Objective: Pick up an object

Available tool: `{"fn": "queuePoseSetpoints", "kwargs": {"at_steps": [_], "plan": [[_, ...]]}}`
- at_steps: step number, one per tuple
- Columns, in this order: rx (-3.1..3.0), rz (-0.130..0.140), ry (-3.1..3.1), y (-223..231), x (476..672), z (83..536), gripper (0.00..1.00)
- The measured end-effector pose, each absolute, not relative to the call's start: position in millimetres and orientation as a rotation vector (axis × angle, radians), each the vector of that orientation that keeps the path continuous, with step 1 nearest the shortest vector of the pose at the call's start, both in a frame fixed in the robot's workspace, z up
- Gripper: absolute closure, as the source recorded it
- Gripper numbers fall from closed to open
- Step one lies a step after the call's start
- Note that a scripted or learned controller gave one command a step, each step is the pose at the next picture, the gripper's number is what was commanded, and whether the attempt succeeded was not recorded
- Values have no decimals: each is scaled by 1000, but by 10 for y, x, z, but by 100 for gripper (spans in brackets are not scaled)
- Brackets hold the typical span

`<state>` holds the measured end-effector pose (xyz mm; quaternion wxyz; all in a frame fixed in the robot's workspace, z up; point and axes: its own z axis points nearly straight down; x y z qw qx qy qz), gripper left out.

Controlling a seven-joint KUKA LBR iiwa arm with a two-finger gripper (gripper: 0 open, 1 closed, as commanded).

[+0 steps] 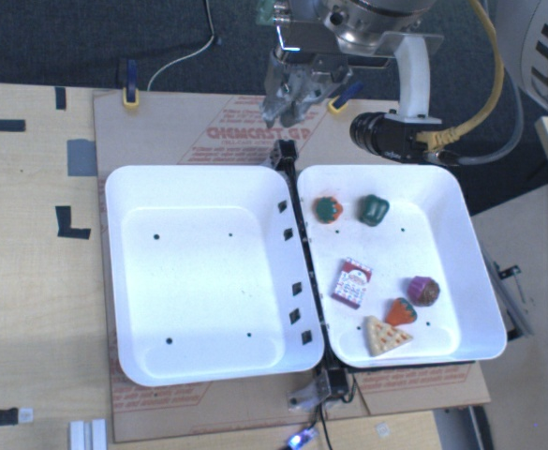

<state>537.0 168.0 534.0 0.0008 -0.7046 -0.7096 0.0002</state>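
Observation:
My gripper [285,111] hangs high over the back of the bench, above the cardboard just behind the divider between the two bins. Nothing shows under it. Several small items lie in the right bin [447,195]: a round orange and green toy [327,210], a green pepper [374,210], a red and white carton [352,283], a purple piece [423,291], an orange and green piece [402,312] and a pizza slice [384,337]. All of them sit well in front of the gripper.
The left bin [124,195] adjoins the right one along a black clipped divider [297,251]. A black camera unit [386,136] on the arm hangs over the right bin's back rim. A yellow clamp [130,97] holds the cardboard at the back left.

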Motion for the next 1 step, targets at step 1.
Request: {"fn": "queuePoseSetpoints", "kwargs": {"at_steps": [1], "plan": [[-2211,1,-2229,2377,5358,5337,100]]}}
